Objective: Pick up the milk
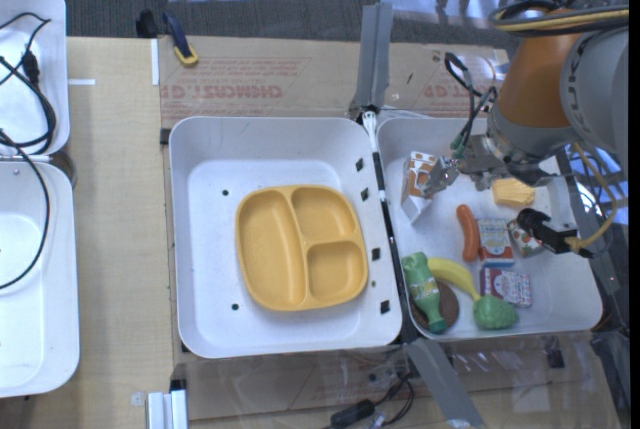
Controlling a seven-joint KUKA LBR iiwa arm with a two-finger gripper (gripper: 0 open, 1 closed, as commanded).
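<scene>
The milk (417,183), a small white carton with orange print, stands tilted at the left side of the right bin (580,312), close to its left wall. My gripper (443,174) reaches in from the right and sits right against the carton's right side, low in the bin. The grey arm with its orange band (540,77) hangs over the bin's back right corner and hides what lies beneath it.
Also in the right bin: a yellow cheese wedge (513,192), an orange carrot (468,231), a small red and white box (494,240), a banana (452,274), a green bottle (421,289), a pink carton (506,286) and a green vegetable (495,314). A yellow divided plate (300,247) lies in the left bin (200,217).
</scene>
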